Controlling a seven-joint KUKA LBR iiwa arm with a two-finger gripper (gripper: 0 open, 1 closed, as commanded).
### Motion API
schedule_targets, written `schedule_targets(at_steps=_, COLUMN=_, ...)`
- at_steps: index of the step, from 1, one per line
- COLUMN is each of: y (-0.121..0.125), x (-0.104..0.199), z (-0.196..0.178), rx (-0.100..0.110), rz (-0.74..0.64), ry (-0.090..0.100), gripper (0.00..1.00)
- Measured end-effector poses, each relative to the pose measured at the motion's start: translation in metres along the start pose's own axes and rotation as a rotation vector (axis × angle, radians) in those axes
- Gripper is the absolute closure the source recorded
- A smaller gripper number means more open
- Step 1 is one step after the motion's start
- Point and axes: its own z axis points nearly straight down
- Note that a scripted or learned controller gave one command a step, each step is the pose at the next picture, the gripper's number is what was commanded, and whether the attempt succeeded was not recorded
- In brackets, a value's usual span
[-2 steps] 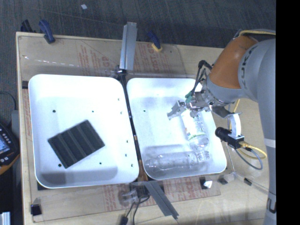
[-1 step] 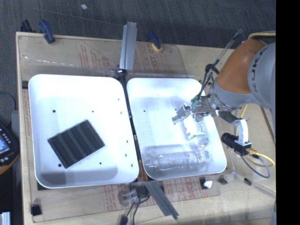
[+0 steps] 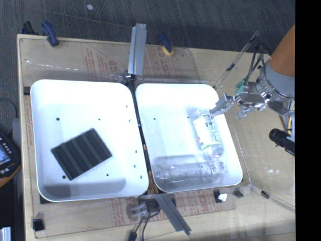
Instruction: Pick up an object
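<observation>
Clear bottles (image 3: 208,134), hard to make out, in rt bin (image 3: 165,99); tool (image 3: 225,104) blurred.

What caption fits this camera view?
Gripper hovers at right bin rim near two clear bottles; dark pad lies left.

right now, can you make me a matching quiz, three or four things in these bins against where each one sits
Things:
1. dark ridged panel
2. labelled clear bottle
3. plain clear bottle
4. gripper

Places:
A. lying along the near wall of the right bin
B. at the right bin's far right rim
C. lying flat in the left bin
D. right part of the right bin, running from far to near

Pairs: 1-C, 2-D, 3-A, 4-B
</observation>
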Motion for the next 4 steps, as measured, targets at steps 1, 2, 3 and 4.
schedule_targets(at_steps=1, y=0.029, x=0.009, z=-0.067, rx=0.002, rz=0.085, ry=0.0, gripper=0.0)
schedule_targets(at_steps=2, y=0.015, x=0.03, z=0.035, rx=0.006, rz=0.049, ry=0.001, gripper=0.0)
schedule_targets(at_steps=3, y=0.032, x=0.014, z=0.111, rx=0.007, rz=0.031, ry=0.001, gripper=0.0)
schedule_targets(at_steps=4, y=0.035, x=0.027, z=0.121, rx=0.006, rz=-0.014, ry=0.003, gripper=0.0)
